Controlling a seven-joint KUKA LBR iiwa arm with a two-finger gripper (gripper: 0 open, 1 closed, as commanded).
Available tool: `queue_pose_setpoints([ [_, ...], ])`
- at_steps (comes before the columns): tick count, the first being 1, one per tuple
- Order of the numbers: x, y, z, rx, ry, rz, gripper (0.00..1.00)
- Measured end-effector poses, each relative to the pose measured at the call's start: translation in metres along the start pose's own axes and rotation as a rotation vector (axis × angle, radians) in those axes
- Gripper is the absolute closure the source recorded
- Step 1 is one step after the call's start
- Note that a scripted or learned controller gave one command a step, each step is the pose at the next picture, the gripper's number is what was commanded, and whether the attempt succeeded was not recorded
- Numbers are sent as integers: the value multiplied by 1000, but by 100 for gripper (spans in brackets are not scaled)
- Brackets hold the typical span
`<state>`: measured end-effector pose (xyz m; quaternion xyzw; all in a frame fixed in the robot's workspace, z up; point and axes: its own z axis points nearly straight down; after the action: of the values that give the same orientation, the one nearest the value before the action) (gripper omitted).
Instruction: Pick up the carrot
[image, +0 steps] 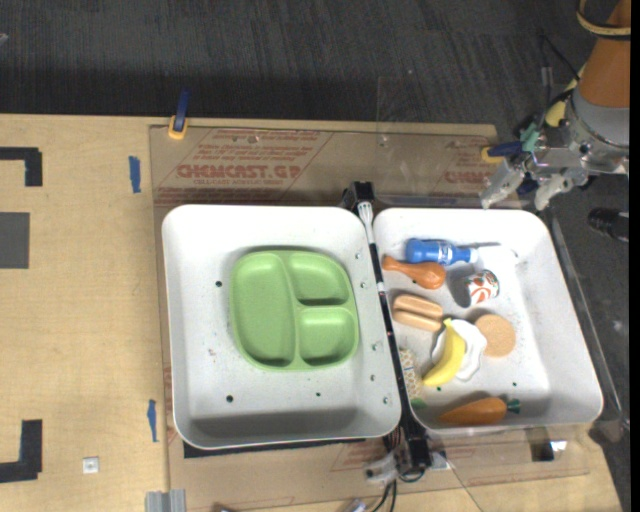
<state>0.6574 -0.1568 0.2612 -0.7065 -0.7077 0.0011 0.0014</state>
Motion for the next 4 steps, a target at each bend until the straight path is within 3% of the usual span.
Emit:
queue_pose_setpoints([
  [1, 66, -42, 104, 7, 3, -34, 0],
  [2, 63, -50, 164, -7, 0, 143, 0],
  [3, 63, -52, 157, -2, 1, 146, 100],
  [4, 65, -59, 171, -6, 4, 375, 100],
])
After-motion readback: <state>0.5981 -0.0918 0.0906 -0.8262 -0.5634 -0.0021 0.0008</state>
